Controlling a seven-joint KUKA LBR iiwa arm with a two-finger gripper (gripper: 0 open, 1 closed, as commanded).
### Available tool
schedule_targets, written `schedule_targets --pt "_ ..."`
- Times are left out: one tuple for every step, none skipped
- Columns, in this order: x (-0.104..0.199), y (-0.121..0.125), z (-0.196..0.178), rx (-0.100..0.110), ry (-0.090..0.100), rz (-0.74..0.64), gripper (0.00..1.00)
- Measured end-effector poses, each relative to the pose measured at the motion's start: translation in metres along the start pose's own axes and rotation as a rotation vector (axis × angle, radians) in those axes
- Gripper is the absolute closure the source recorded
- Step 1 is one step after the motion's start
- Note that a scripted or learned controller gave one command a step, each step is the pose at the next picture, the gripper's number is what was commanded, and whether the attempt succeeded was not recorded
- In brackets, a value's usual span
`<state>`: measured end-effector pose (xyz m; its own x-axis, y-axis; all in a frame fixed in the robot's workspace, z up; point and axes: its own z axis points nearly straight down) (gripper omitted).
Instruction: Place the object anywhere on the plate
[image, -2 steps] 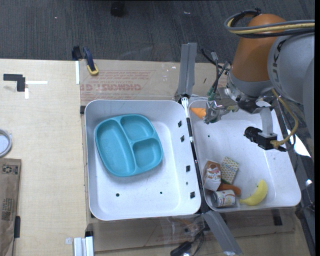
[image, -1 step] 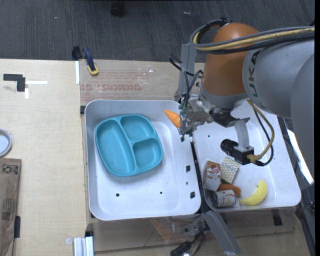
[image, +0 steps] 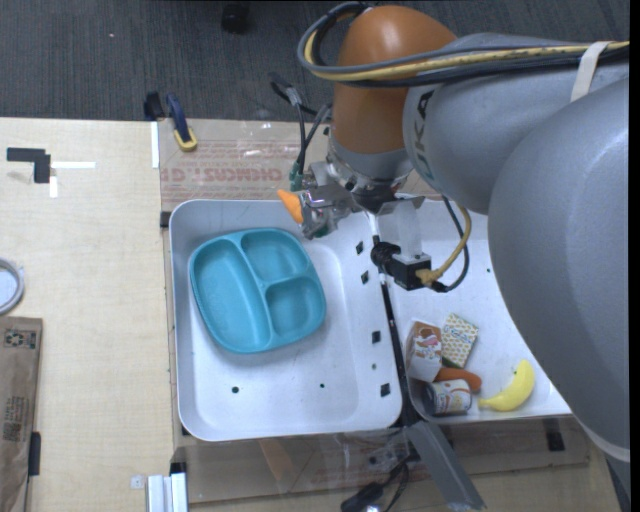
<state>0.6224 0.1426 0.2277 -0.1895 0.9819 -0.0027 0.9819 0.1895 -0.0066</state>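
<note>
Wood bench (image: 80, 260) w/ white bins (image: 270, 410), dark carpet (image: 120, 50) behind.

**Counting What Is on the Bench**

There are two white bins. The left bin (image: 200, 400) has one blue plate (image: 258, 290) in it. The plate has three parts to put food in.

The right bin (image: 480, 290) has four small things at its near end. One is a yellow banana (image: 510, 388). One is a little box with a picture on it (image: 426, 348). One is a checked packet (image: 460, 339). One is a small can (image: 449, 398) with something orange-red (image: 458, 378) just beside it.

There is one robot arm (image: 520, 130). One small orange thing (image: 290, 205) shows by the gripper (image: 312, 212), at the far edge of the left bin.

On the table to the left there is one roll of tape (image: 6, 287) and one brown paper bag (image: 20, 385). One blue clamp (image: 180, 122) sits at the far side.
</note>
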Motion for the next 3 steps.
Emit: schedule_targets --pt "-0.0275 -0.0256 0.0172 0.002 0.0 0.029 1.0" --pt "-0.0275 -0.0255 0.017 0.001 0.0 0.029 0.0" --pt "-0.0293 -0.0248 0.0118 0.007 -0.002 0.029 1.0"
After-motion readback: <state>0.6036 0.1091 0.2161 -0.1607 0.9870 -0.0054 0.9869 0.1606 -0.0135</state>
